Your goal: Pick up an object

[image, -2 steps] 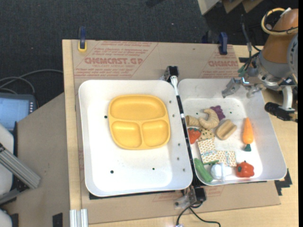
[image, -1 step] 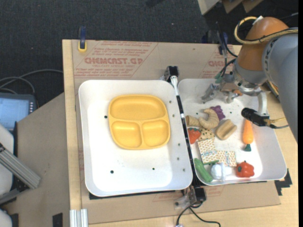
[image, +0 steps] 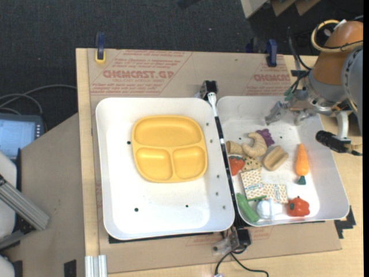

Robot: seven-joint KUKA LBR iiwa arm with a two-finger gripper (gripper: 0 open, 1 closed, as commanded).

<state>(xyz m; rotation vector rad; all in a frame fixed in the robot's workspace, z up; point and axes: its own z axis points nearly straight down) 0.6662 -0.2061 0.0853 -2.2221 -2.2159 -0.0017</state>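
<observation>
Arm poised over the upper part of the right bin (image: pixel 337 198), toy food heaped below it

From the camera view, the gripper (image: pixel 286 109) sits at the frame's upper right, nothing between its fingers, whether spread or closed I cannot tell; the toy carrot (image: pixel 301 160), bread roll (image: pixel 275 157), red tomato (image: pixel 297 206) and green pepper (image: pixel 246 207) lie lower right, while a yellow divided plate (image: pixel 169 148) rests in the left bin (image: pixel 115 212)

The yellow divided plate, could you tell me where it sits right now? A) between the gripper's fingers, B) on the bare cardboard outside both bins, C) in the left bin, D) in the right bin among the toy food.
C: the yellow divided plate lies flat in the left bin, apart from the toy food in the right bin.
</observation>
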